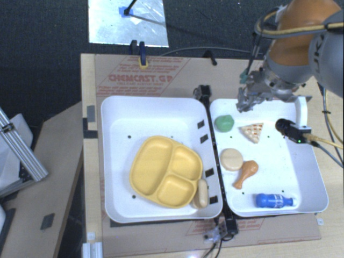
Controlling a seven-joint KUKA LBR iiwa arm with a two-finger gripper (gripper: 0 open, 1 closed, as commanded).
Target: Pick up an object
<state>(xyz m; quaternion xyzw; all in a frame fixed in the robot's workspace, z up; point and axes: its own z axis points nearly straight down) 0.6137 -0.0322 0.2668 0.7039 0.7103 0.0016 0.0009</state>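
While the gripper (244, 105) hovers over the right bin (306, 160), fingers' state unclear, a green ball (224, 123) lies just below-left of it.

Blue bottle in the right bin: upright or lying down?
Lying down. The bottle rests on its side along the right bin's near edge, cap pointing right.

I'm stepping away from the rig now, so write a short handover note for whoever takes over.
Gripper: above the right white bin's far edge, nothing seen between its fingers.
Right bin: green round piece, pizza-slice wedge, beige round disc, orange drumstick, blue bottle.
Left white bin: yellow divided tray, tan bread-like piece beside it.
Done: nothing picked.
Left: grasp and lift one object.
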